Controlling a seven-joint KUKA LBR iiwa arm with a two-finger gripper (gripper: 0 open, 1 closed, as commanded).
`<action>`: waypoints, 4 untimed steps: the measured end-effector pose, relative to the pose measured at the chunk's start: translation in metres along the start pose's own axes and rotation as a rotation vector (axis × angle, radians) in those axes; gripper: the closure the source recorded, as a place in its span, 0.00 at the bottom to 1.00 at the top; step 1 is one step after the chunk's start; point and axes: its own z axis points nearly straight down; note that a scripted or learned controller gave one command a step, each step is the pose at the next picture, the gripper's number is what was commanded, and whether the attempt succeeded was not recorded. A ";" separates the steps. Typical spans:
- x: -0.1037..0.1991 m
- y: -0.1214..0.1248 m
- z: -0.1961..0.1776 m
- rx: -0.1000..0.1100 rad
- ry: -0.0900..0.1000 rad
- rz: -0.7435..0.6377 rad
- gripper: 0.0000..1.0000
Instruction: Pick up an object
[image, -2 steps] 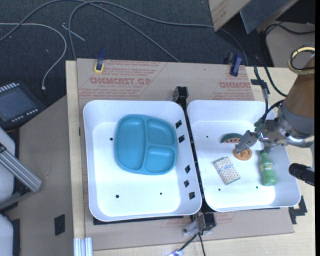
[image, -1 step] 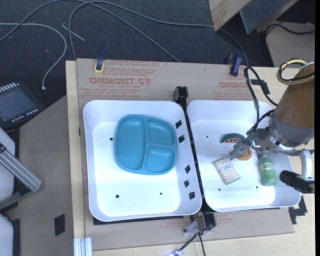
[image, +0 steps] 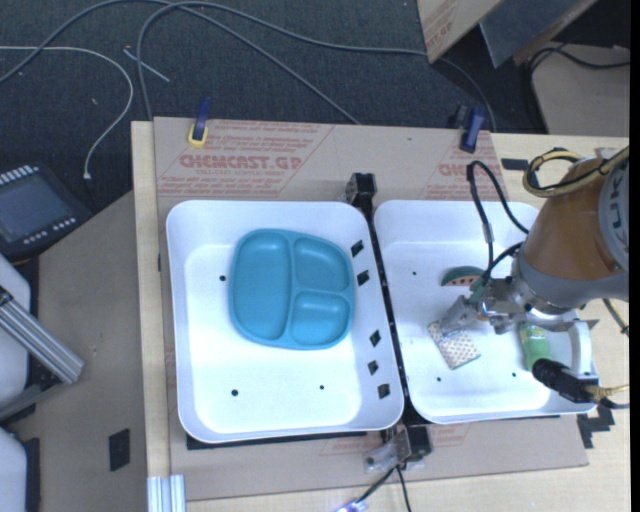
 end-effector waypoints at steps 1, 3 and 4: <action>0.001 0.002 0.028 -0.009 0.002 0.000 0.00; -0.001 0.009 -0.051 -0.015 -0.005 -0.001 1.00; -0.007 0.019 -0.105 -0.016 -0.005 -0.001 1.00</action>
